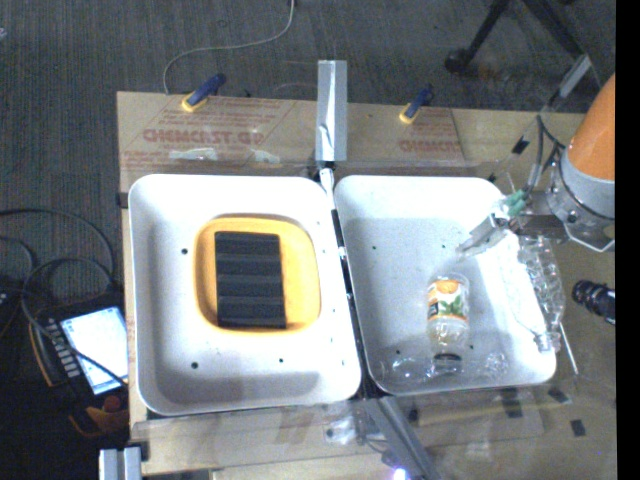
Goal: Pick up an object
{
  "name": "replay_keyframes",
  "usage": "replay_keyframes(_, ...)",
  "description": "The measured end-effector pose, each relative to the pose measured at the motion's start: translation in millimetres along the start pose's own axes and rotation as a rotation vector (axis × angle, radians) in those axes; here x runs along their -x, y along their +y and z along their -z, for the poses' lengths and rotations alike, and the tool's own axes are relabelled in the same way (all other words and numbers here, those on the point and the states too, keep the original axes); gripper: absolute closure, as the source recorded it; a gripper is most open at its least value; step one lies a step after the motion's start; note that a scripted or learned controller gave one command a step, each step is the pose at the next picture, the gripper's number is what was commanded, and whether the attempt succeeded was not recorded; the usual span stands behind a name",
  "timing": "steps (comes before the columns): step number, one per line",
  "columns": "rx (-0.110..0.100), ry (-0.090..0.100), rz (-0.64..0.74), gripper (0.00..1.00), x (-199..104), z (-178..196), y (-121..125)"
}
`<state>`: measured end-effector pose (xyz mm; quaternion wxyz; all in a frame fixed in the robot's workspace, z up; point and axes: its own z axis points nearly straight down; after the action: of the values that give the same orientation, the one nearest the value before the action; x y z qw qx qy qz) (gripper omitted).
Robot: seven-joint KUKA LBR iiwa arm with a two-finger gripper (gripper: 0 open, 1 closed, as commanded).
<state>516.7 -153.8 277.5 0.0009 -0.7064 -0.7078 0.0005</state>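
Observation:
In the right bin (400, 218) a small clear bottle with an orange-and-white label (447, 311) lies near the middle, cap end toward the front. My gripper (480, 238) hangs over the bin's right part, above and to the right of the bottle, apart from it and with nothing seen in it. The arm's orange band (612, 128) is at the right edge. A yellow block with a black ribbed top (256, 274) lies in the middle of the left bin (160, 298).
Crumpled clear plastic (538, 280) lies along the right bin's right wall, and more clear plastic (440, 366) rests at its front wall. A metal post (331, 108) stands behind the seam between the bins. Two blue-yellow clamps (203, 91) grip the board's back edge.

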Motion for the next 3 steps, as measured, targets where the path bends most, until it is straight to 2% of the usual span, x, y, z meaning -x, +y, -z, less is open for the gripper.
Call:
replay_keyframes(1, 0.001, 0.001, -0.024, 0.0, 0.4, -158.6, 0.1)
replay_keyframes(2, 0.044, -0.008, 0.079, 0.0, 23.5, -170.5, 9.1)
replay_keyframes(3, 0.057, -0.022, 0.152, 0.0, 36.2, -169.9, 3.8)
